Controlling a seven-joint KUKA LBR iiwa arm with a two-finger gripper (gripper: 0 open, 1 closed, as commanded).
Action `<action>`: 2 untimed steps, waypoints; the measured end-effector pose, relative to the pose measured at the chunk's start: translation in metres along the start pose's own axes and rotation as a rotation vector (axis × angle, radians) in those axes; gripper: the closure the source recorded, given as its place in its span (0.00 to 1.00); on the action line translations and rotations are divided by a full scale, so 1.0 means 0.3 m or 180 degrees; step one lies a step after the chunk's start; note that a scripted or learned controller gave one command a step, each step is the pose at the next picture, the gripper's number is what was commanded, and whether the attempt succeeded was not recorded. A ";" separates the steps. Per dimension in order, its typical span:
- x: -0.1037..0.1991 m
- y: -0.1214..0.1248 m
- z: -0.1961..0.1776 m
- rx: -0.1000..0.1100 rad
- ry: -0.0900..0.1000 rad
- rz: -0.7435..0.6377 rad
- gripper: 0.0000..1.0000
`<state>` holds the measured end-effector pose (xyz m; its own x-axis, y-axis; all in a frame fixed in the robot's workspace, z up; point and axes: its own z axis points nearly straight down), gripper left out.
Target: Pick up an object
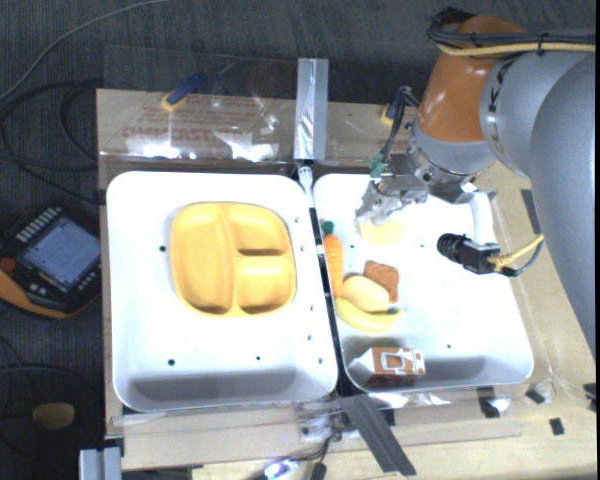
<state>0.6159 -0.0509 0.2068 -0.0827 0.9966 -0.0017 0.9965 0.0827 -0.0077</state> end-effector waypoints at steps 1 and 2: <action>0.062 0.071 0.091 0.0005 -0.0005 0.0915 1.00; -0.168 0.160 0.286 0.0002 -0.0006 0.0454 1.00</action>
<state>0.6672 -0.0972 0.1207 0.0597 0.9982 -0.0047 0.9982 -0.0597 -0.0078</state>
